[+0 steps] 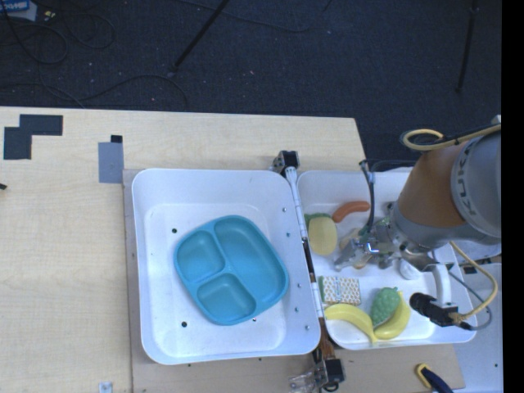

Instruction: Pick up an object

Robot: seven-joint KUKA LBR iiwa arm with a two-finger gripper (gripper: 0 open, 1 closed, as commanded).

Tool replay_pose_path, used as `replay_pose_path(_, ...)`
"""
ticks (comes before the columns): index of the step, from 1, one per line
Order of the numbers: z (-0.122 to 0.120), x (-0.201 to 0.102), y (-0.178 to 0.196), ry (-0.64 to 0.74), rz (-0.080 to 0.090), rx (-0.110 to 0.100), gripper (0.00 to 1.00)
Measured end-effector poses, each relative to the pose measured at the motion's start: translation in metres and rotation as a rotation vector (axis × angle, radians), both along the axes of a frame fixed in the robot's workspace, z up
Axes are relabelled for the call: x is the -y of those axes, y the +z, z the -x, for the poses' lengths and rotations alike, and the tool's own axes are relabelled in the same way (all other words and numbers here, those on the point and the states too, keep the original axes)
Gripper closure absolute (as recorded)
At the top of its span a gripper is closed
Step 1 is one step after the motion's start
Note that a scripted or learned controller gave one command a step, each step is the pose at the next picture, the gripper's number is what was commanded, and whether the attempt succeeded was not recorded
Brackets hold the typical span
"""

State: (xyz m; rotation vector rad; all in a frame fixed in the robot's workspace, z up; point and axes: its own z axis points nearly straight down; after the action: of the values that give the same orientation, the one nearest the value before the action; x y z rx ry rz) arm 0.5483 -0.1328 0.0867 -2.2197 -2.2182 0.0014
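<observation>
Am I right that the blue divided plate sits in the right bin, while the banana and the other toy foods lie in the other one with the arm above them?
Not quite: the camera view shows the blue divided plate in the left bin. The banana and the other toy foods lie in the right bin, with the arm above them.

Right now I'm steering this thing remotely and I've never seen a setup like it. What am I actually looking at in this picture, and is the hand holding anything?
This is one camera fixed above a wooden bench, looking down at a slant. The grey and orange shape on the right is the robot arm, reaching in from that side. Its hand is low inside the right bin; I cannot tell whether it holds anything, because the metal parts there blur together. Two shallow white bins sit side by side. The left bin holds a blue divided plate. The right bin holds toy food: a pale yellow piece, an orange piece, a checkered cracker, a banana and a green lumpy piece.
</observation>
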Motion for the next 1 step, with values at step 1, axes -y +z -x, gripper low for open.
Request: replay_pose_path(1,-0.0307,-0.0464,0.0003,0.001,0.001,0.003,0.0)
